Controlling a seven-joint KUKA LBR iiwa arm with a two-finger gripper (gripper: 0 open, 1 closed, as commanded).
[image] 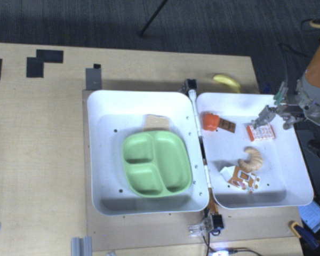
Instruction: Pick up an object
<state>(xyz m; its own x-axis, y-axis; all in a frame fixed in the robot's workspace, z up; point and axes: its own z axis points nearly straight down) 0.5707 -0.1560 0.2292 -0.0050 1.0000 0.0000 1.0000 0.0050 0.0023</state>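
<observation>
At the right of the frame, the two-finger gripper [266, 117] hangs over the upper right part of the right-hand shallow white bin [301, 188]. Its fingers look parted, with nothing visible between them. Just below the fingertips lies a small flat red-and-white packet [261, 133], the nearest object; its long side runs roughly left to right, tilted slightly. Farther left in the same bin sit an orange block [210, 121] and a small brown bar [226, 126]. Toward the lower middle lie a tan croissant-shaped toy [251, 158] and an orange-and-white patterned wrapper [244, 180]. The packet seems the likely target.
</observation>
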